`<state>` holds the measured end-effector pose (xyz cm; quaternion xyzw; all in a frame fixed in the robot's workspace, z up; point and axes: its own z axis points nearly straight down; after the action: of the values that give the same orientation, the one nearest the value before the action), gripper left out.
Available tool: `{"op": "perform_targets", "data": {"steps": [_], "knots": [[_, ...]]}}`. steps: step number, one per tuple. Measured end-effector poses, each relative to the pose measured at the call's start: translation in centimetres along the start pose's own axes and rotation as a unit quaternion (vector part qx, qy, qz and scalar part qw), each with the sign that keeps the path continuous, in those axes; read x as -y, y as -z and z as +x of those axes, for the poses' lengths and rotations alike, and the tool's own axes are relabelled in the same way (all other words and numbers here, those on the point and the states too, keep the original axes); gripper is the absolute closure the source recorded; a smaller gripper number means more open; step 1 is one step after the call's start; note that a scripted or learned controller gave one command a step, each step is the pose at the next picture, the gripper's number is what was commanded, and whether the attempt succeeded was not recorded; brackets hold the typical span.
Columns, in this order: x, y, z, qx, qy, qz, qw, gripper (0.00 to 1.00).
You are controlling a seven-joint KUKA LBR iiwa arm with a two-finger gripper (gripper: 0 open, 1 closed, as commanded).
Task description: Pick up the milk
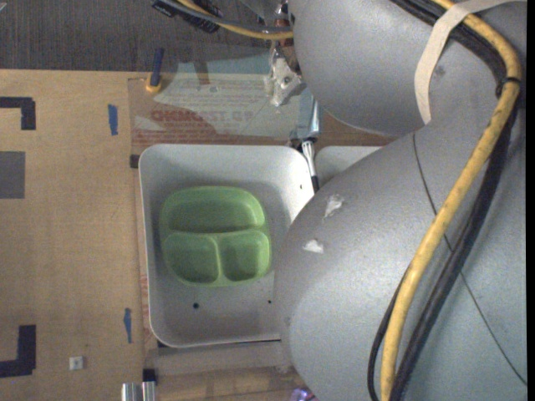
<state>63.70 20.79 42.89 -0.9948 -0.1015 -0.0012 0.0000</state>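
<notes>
Arm (418,249): grey and bulky, it covers our view from 12 o'clock round through 3 to 6 o'clock, and a yellow cable (436,224) runs down its casing.
Claw: we cannot tell whether it is released or clenched.
Milk: we cannot tell where it lies.
Left bin (167,324): white and shallow, it sits at about 8 o'clock from the middle of the view. We see its 9 o'clock and 12 o'clock rims whole, and its 6 o'clock rim only in part.
Bin edge under the arm: the arm hangs over the rim from 3 to 5 o'clock, so we cannot follow that side.
Plate (216,236): green, with three compartments, it lies flat on the floor of the left bin, clear of every wall.
Open room in the left bin: a bare white band runs at the plate's 12 o'clock, a narrower one at 9 o'clock, and the widest at 6 o'clock.
Right bin (351,159): only a white corner peeks out beside the left bin's 2 o'clock corner, close to it.
Printed sheet (217,111): pale with red lettering, it lies flat against the left bin's 12 o'clock rim.
Bench (67,241): bare wood stretches out at 9 o'clock, marked with blue tape strips (113,119) and black corner marks (21,111).
</notes>
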Motion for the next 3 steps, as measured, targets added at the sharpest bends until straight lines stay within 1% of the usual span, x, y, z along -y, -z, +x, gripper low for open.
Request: {"op": "perform_targets", "data": {"steps": [1,2,3], "knots": [[2.6,-13.8,-3.7,0.004,0.056,0.001,0.9984,1.00],[-9.3,0.6,-2.9,0.003,0.077,0.000,0.9970,1.00],[-8.7,1.6,-2.9,0.004,0.082,0.000,0.9966,1.00]]}}
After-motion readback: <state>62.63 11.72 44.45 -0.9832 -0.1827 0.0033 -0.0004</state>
